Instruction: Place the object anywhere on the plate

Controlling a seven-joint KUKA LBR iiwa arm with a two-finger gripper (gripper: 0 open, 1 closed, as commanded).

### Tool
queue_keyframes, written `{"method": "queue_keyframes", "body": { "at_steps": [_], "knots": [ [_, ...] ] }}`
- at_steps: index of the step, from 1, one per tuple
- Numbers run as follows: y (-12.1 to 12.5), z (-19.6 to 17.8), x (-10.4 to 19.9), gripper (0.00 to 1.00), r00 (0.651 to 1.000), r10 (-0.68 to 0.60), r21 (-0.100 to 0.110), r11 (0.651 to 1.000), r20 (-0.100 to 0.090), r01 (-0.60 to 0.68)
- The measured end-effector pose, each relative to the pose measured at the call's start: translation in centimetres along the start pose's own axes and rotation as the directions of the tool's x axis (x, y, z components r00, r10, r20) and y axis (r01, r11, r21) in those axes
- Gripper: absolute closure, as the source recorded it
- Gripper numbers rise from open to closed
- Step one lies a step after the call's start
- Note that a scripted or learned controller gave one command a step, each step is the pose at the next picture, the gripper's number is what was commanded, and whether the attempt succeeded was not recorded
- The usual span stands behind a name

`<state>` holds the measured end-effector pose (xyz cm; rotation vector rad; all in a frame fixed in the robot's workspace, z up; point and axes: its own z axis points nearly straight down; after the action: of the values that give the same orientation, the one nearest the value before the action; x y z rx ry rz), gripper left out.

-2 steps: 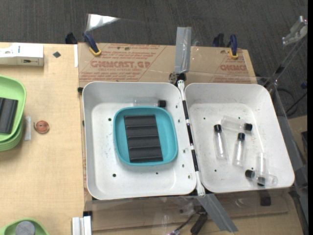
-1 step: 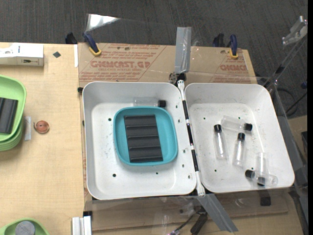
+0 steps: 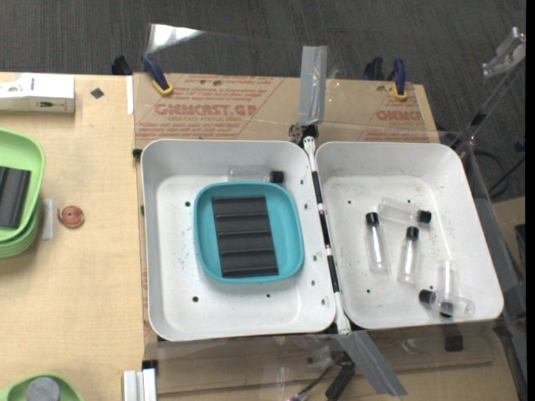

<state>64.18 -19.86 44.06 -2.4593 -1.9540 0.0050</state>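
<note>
Vials in right bin, plate in left bin

Teal plate (image 3: 290,224) sits mid left bin (image 3: 167,299), with a black ridged block (image 3: 245,235) covering its centre and only the rim bare. One clear vial (image 3: 251,176) lies just above the plate's top edge. Other black-capped vials (image 3: 376,242) are scattered in the right bin (image 3: 468,182), some near its lower right wall. There is open floor below the plate.

A pale wooden counter (image 3: 84,307) carries a lime-green plastic tray (image 3: 21,192) at its left edge, a small round copper-coloured disc (image 3: 71,216) beside it, and a white rectangular box (image 3: 35,94) farther back.
</note>
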Motion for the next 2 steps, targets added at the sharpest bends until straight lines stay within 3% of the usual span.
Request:
{"method": "queue_keyframes", "body": {
  "at_steps": [2],
  "knots": [
    [0.00,0.00,0.00,0.00,1.000,0.000,0.000,1.000,0.000,0.000]
  ]
}}
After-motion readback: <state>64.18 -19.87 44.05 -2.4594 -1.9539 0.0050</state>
